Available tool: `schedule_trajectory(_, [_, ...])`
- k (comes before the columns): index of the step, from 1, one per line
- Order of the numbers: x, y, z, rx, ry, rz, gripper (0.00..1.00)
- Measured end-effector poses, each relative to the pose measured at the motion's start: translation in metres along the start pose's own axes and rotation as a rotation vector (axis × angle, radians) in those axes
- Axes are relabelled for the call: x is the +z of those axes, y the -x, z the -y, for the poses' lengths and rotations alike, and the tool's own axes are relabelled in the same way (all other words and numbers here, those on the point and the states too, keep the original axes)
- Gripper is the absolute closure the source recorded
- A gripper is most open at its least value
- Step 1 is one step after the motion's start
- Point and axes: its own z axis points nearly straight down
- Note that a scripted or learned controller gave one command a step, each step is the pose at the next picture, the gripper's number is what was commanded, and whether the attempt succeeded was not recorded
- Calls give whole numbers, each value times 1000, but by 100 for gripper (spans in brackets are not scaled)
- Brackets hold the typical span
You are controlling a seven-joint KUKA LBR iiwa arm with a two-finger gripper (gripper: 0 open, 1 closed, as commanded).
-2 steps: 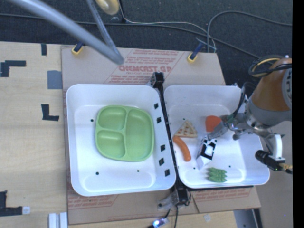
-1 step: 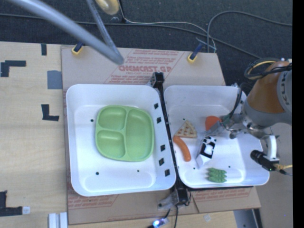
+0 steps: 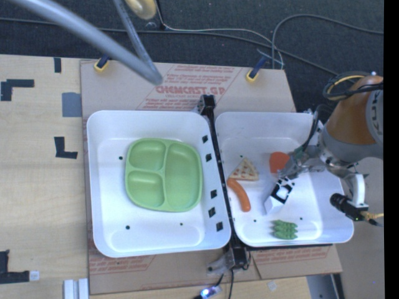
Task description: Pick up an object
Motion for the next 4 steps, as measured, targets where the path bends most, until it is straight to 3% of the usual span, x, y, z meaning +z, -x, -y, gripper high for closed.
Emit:
schedule_trajectory(1, [-47, -2, 6, 3, -21, 2, 100])
schedule_trajectory(3, [-161, 5, 5, 2, -19, 3, 100])
schedule_trajectory(4, [-159, -53, -5, -3, -24, 1, 100])
